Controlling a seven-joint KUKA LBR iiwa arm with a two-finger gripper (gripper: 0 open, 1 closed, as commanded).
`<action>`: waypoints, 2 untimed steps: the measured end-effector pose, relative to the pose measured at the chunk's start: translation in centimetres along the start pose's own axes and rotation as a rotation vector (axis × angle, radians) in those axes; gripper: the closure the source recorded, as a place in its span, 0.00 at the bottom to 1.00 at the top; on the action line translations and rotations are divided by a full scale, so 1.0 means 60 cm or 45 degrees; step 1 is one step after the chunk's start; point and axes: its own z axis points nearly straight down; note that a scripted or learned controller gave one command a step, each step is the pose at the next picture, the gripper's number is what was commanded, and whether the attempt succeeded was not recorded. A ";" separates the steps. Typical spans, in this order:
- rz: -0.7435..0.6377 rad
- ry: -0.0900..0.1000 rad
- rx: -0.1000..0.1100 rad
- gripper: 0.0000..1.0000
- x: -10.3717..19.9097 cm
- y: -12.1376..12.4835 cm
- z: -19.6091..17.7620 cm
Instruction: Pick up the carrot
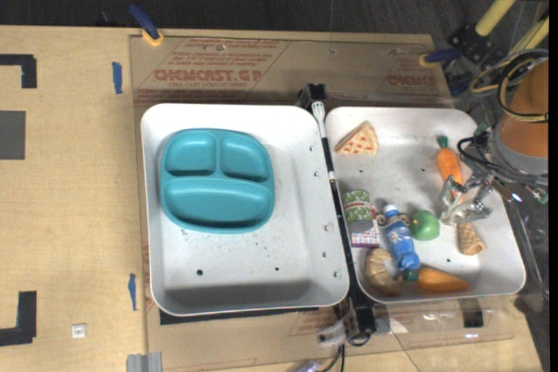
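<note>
A small orange carrot (pixel 448 163) with a green top lies in the right bin (pixel 501 274), near its right side, pointing down the view. My gripper (pixel 464 203) hangs just below the carrot's lower end, between it and a tan cone-shaped piece (pixel 471 238). The carrot's lower tip sits right at the gripper's metal parts, and I cannot tell whether they touch. A second orange tapered piece (pixel 440 279), also carrot-like, lies flat by the bin's front wall.
The right bin also holds a pizza slice (pixel 357 139), a green ball (pixel 425 225), a blue bottle (pixel 399 244), a striped can (pixel 359 213) and a bread roll (pixel 379 267). A teal divided plate (pixel 218 179) lies in the left bin (pixel 261 274). Cables hang by the arm (pixel 523 131).
</note>
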 end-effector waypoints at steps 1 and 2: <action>-0.559 -0.002 -0.001 1.00 0.035 0.032 -0.001; -0.713 -0.001 -0.003 1.00 -0.015 0.110 -0.166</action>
